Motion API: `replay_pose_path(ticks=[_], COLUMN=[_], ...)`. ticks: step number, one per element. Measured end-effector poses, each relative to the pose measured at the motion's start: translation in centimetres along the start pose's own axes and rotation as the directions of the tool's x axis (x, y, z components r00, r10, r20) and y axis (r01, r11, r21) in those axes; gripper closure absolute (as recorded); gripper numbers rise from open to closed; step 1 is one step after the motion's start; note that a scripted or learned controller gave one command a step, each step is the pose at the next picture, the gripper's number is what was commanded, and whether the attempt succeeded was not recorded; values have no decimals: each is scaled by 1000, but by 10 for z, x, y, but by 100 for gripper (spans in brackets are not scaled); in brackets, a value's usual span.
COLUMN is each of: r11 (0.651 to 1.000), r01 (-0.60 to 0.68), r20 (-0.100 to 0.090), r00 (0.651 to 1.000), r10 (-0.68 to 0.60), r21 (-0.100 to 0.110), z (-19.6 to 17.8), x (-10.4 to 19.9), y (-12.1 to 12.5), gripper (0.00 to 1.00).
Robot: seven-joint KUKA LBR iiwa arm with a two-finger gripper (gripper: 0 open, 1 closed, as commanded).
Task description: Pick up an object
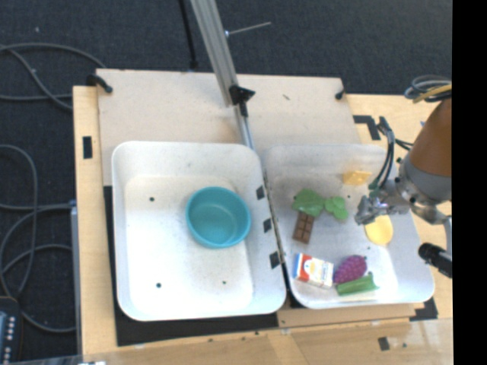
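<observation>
Left bin (137, 295): holds one teal bowl (218, 216), upright, sitting slightly right of the bin's centre. Nothing else in it that I can make out.

Right bin (415, 284): holds the clutter. Going across: a small tree-shaped toy (308, 210) with green crown and brown trunk, a second green piece (335, 207) touching its crown, a white and red carton (313, 270) near the front edge, a purple grape bunch (350, 267) just beside it, and a green pod-like item (356, 285) lying under the grapes. Further back, a small pale yellow scrap (354, 178) near the rear wall. Furthest right, a yellow lemon-like object (380, 231).

Arm enters from the right, orange band visible. End effector (372, 208) is low in the right bin, directly over the upper left edge of the yellow object. Cannot tell whether it is apart or together; its tip is too small and dark against the bin.

Judgement: the step in hand looks like the descent or approach onto the yellow object, not yet a confirmed grasp. Nothing visibly held. Next move would call for centring on that object, since the current contact point seems off toward its edge, then closing and lifting straight up, clear of the near green piece.
</observation>
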State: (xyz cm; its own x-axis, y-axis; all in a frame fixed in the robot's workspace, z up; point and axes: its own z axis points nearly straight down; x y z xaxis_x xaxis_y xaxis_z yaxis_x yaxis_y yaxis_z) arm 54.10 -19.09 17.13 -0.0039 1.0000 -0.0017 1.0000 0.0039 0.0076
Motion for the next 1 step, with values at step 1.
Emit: replay_pose_path(ticks=[1], r11=[1000], r01=[0], r20=[1], r00=[1000], r10=[0], r21=[-1], z=[-54], x=[-1], y=[3], gripper=[100])
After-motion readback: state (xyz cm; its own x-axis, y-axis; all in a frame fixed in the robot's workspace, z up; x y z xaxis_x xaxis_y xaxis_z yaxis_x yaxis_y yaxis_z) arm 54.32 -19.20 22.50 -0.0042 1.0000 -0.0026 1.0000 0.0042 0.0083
